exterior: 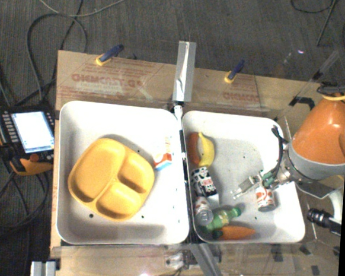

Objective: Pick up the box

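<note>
A small white box (164, 158) with red and blue print lies in the left bin (65, 215), by its right wall and just beyond the yellow plate. A black-and-white patterned box (203, 181) lies in the right bin (244, 129), near its left wall. My gripper (246, 186) hangs low over the middle of the right bin, to the right of the patterned box and apart from it. It is open, with nothing between its fingers. The orange and grey arm (321, 137) comes in over the bin's right rim.
A yellow divided plate (112, 177) takes up much of the left bin. The right bin also holds a banana with a red fruit (199, 147), a silver can (202, 211), a green bottle (224, 217), a carrot (237, 232) and a small red-and-white can (266, 198) beside the gripper.
</note>
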`<state>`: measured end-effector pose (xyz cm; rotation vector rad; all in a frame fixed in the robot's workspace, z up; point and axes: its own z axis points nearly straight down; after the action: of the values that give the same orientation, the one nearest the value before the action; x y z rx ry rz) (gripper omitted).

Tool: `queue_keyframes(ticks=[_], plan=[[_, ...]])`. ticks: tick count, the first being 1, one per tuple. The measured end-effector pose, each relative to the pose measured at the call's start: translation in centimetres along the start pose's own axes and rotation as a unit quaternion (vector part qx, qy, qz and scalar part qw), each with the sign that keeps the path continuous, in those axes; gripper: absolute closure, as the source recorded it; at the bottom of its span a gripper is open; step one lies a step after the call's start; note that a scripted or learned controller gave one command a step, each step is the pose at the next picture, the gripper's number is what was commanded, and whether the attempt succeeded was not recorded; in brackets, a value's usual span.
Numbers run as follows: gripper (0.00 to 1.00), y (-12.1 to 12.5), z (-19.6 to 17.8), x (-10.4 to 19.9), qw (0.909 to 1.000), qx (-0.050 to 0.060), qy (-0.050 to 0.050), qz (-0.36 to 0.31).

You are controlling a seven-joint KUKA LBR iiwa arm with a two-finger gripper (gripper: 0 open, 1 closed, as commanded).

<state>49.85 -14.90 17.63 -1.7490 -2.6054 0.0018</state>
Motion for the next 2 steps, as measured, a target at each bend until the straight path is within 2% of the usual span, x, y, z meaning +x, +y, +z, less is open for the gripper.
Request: queue_keyframes(ticks=[1,2], plan=[[0.0,1.8,-12.8,1.2,0.9943,-0.001,-0.001,-0.106],[0.0,-4.2,0.2,-6.3,0.9825,-0.001,-0.001,-0.186]])
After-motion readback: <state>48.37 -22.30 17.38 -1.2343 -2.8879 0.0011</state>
